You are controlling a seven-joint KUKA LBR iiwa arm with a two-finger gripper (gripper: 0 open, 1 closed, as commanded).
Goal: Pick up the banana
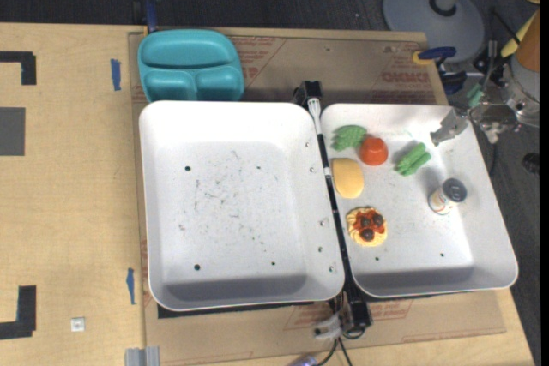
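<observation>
The grey metal gripper [449, 127] hangs over the right white plastic bin's [480, 270] far right corner; whether it is clenched or released I cannot tell. It is cut off at the frame edge. No obvious banana shows. The pale yellow oval piece [347, 178] by the bins' divider may be it, so a wrong pick is likely among crowding toys: the red tomato-like ball [373, 151] and green leafy piece [348, 136].
</observation>
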